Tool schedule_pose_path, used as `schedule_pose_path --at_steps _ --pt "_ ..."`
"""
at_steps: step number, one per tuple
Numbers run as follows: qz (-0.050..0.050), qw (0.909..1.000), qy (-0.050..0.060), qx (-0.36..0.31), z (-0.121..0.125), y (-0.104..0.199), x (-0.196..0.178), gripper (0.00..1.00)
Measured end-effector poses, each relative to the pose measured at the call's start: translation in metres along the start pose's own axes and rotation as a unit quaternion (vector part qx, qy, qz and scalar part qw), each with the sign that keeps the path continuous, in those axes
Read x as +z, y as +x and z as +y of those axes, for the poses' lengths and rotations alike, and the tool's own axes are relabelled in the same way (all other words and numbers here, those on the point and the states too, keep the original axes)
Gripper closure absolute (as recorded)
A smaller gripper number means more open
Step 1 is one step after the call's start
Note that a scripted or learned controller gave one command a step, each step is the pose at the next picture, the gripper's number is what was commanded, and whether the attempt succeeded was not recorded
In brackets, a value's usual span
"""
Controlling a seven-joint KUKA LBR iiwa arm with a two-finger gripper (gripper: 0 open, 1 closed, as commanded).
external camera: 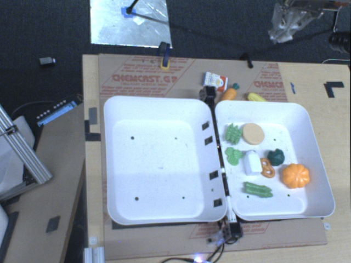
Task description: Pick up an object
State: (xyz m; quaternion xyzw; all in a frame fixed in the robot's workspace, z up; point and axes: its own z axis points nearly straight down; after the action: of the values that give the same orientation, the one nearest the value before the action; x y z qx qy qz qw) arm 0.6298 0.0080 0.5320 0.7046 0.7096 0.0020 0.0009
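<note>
Green bean pod [258,189] lowest in our right bin [315,147] | pumpkin [295,175] beside | hand [289,22] aloft, grip unreadable to us

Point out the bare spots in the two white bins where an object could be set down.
The left white bin offers bare floor wall to wall. In the right white bin, the front strip below the green bean pod and the back right corner are free. Its middle is crowded around the orange pumpkin, white block and tan disc.
</note>
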Motion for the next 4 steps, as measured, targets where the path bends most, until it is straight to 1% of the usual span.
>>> schedule_pose_path --at_steps 1,2,3,4 --pt "-0.002 1.0000 0.000 0.005 0.039 -0.066 -0.003 1.00" --pt "-0.002 1.0000 0.002 0.007 0.037 -0.147 0.020 1.00" --pt "-0.001 1.0000 -0.001 0.000 0.033 -0.107 -0.005 1.00" --pt "-0.002 1.0000 0.002 0.005 0.037 -0.178 0.021 1.00"
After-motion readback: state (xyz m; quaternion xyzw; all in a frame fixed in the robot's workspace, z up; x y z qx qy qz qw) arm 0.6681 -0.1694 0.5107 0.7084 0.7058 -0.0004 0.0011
